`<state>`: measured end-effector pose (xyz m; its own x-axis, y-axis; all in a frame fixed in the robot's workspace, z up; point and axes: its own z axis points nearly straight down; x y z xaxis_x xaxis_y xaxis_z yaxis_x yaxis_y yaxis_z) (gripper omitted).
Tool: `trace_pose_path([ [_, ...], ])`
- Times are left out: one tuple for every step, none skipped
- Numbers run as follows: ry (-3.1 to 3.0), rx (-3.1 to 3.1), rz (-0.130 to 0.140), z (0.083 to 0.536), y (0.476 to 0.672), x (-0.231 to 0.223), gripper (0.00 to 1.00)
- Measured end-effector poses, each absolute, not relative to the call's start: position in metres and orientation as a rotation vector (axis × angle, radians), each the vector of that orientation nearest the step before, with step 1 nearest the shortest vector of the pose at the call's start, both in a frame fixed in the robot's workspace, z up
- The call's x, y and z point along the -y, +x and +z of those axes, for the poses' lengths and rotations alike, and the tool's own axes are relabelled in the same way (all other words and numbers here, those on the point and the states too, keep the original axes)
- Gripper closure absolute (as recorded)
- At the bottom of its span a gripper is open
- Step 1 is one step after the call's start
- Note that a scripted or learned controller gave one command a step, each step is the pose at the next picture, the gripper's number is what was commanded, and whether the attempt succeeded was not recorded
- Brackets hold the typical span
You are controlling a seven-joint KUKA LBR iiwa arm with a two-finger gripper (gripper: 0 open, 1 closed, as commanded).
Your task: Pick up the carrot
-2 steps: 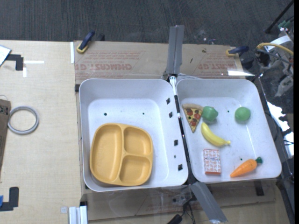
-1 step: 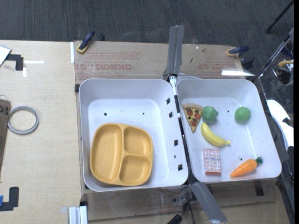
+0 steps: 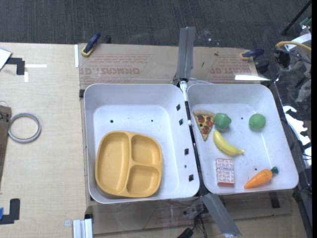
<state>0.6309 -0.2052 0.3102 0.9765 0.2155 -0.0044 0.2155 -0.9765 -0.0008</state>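
Observation:
An orange carrot (image 3: 258,178) with a green top lies in the front right corner of the right bin (image 3: 277,108), its green end pointing right and slightly away. It touches nothing else. The nearest item to it is a small orange and white box (image 3: 225,172) on its left.
The right bin also holds a pizza slice (image 3: 203,123), a banana (image 3: 226,144) and two green round items (image 3: 222,121) (image 3: 257,121). A yellow divided plate (image 3: 130,163) sits in the left bin (image 3: 99,113). A roll of tape (image 3: 22,127) lies on the bench at far left.

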Motion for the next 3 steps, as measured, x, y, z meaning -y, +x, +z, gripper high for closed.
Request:
trace_pose_path([
  [-3.123,0.329,0.007,0.307,0.614,0.223,0.00],
  [-3.091,0.560,0.005,0.276,0.651,0.221,0.00],
  [-3.036,0.800,0.006,0.240,0.622,0.222,0.00],
])
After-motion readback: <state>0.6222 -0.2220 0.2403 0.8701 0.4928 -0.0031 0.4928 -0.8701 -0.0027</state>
